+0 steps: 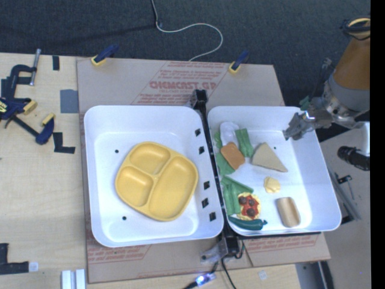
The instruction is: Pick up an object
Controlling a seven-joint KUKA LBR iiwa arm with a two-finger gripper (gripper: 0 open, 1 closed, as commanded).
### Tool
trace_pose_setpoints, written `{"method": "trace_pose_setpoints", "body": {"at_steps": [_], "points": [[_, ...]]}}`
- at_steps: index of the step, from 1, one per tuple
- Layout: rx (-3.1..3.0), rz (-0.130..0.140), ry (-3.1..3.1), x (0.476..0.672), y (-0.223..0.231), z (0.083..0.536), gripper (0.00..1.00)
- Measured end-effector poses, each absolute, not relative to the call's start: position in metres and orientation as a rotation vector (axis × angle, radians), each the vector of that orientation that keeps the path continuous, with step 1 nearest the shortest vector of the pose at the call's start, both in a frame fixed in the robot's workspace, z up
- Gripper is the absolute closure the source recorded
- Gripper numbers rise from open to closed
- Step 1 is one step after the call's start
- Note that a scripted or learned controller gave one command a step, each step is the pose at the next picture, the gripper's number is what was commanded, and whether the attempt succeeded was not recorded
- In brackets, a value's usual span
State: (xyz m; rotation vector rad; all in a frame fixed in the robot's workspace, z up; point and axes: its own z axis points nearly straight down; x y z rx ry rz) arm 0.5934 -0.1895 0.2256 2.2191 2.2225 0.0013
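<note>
The right bin (322, 185) holds several toy foods: a beige wedge (268, 158), an orange piece (232, 156), green strips (243, 141), a small yellow lump (272, 185), a tan bread roll (288, 211), a red-and-yellow piece (248, 205) and a dark green pod (252, 224). My gripper (295, 128) hangs over the right bin's upper right corner, up and to the right of the beige wedge. Nothing shows between its fingers.
The left bin (96, 161) holds a yellow divided plate (157, 180). Both bins rest on a cardboard sheet (174, 83) held by clamps. A white cable (186, 29) loops at the back. Black clamps (18, 101) lie at the far left.
</note>
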Motion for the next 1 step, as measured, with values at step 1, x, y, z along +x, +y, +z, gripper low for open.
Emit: {"method": "trace_pose_setpoints", "body": {"at_steps": [1], "points": [[2.219, -0.003, 2.227, 0.5773, -0.1489, 0.2196, 1.00]]}}
